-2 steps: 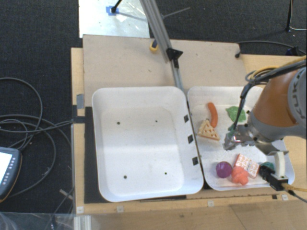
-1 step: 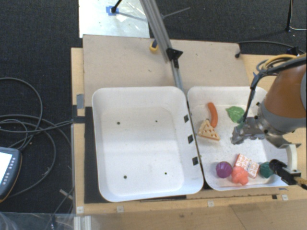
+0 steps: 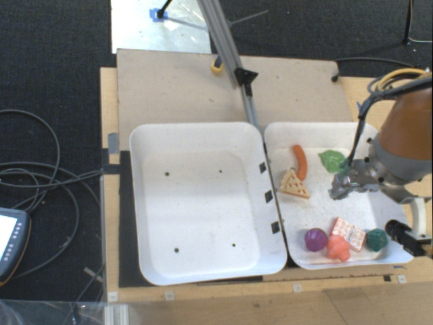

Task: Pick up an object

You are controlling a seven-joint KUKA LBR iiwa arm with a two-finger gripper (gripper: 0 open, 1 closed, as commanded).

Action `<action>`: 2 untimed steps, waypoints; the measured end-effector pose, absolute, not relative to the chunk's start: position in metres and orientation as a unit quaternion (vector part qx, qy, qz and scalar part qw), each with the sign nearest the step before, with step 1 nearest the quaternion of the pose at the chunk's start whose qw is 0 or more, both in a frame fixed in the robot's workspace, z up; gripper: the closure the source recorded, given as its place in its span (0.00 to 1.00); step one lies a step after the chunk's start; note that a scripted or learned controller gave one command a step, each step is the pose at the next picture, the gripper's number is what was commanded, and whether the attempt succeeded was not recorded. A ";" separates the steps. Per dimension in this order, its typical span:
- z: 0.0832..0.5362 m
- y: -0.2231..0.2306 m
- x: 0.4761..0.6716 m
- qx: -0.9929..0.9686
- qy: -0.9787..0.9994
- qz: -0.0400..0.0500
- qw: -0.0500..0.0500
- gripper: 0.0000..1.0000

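Camera view looks down on a bench (image 3: 176,87) with two white bins side by side. Left bin (image 3: 196,202) has bare white floor with a few small dark dots. Right bin (image 3: 284,133) has the toys in it. An orange carrot-shaped thing (image 3: 300,162) lies near the top, and a yellow cheese wedge (image 3: 293,184) sits just below it. A green leafy thing (image 3: 332,160) lies to the right of the carrot. Near the front edge are a purple ball (image 3: 315,239), a pink and white box (image 3: 348,231), an orange-red lump (image 3: 338,248) touching the box, and a dark green ball (image 3: 376,239).

The grey arm with its orange band (image 3: 407,131) comes in from the right. Its tool (image 3: 342,185) hangs over the right bin, just below the green leafy thing and above the box. I cannot tell if it is clenched or released. No toy can be seen in it.
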State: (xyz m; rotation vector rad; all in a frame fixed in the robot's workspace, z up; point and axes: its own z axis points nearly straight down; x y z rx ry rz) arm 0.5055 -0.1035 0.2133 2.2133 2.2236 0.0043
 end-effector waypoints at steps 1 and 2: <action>0.207 -0.046 0.517 0.703 0.711 0.002 0.000 1.00; 0.222 0.006 0.524 0.703 0.711 0.002 0.000 1.00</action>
